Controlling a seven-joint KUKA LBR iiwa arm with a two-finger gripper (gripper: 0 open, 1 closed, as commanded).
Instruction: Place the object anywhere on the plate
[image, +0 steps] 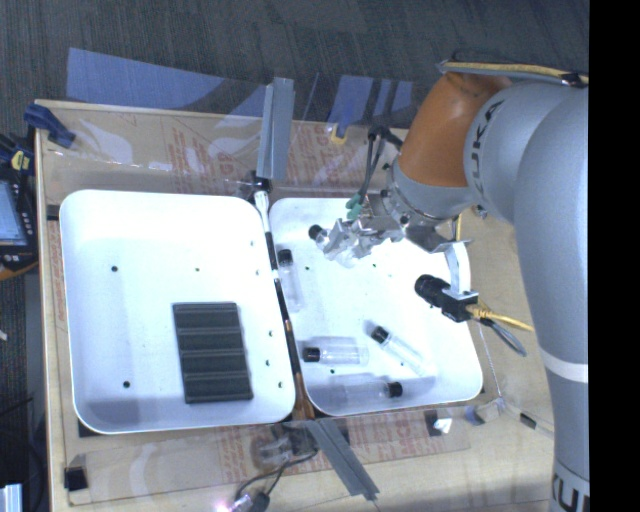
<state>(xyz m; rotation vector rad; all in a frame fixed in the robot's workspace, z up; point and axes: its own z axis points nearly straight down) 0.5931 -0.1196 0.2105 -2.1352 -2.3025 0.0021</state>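
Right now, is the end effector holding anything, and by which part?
Cannot be told: the end effector hangs over the right bin, too blurred to show a vial between its fingers.

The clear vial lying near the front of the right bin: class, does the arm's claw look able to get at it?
Probably yes. The vial lies flat and apart from its neighbours, with nothing over it, and the claw hangs above the same bin.

Fixed overhead camera, slanted, both bins (262, 215)
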